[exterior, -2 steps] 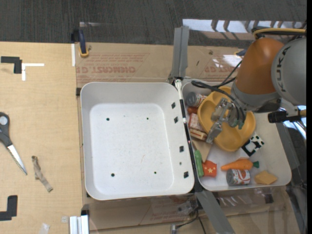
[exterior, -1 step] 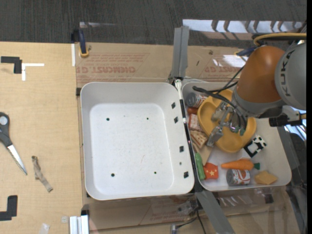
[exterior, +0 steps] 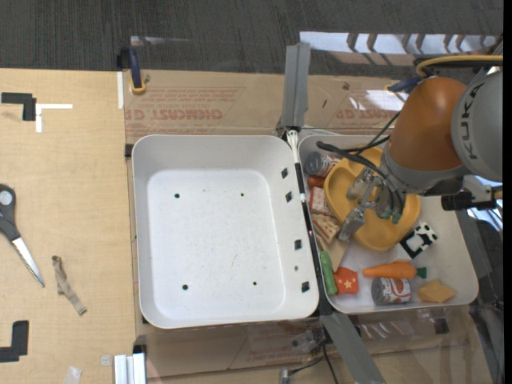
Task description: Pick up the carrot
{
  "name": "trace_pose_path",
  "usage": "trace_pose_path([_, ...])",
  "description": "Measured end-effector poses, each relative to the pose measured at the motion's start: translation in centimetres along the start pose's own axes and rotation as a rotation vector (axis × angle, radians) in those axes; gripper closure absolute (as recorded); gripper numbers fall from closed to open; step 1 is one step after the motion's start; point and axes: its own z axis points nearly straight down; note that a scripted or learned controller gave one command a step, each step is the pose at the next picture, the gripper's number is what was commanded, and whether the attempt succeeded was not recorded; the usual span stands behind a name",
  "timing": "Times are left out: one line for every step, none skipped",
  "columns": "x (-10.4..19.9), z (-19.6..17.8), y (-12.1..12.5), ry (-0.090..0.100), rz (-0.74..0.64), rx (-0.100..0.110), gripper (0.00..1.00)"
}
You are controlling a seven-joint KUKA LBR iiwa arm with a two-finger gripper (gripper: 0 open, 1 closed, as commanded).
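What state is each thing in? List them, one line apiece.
carrot: lying flat in the right bin, not gripped.
gripper: over the yellow bowl, nothing visible between its fingers.
yellow bowl: upright in the right bin.
can: lying on its side.
left bin: resting flat on the bench.
scissors: lying on the bench, shut.

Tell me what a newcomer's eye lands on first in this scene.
First comes the big grey arm with its orange band, reaching in from the right, its hand low over a yellow bowl in the crowded right bin. Next is the left bin, a broad white patch. The carrot lies just in front of the bowl, apart from the hand.
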Motion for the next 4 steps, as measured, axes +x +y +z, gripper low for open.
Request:
trace_pose_path([0.07, 0.05, -0.43, 0.005, 0.157, -0.003, 0.0])
trace_pose_path([0.36, -0.66, -0.63, 0.022, 0.156, 0.004, 1.0])
trace_pose_path([0.09, -0.93, -0.55, 0.012, 0.156, 0.001, 0.0])
trace_pose_path([0.32, -0.25, -0.38, -0.003, 0.174, 0.001, 0.0])
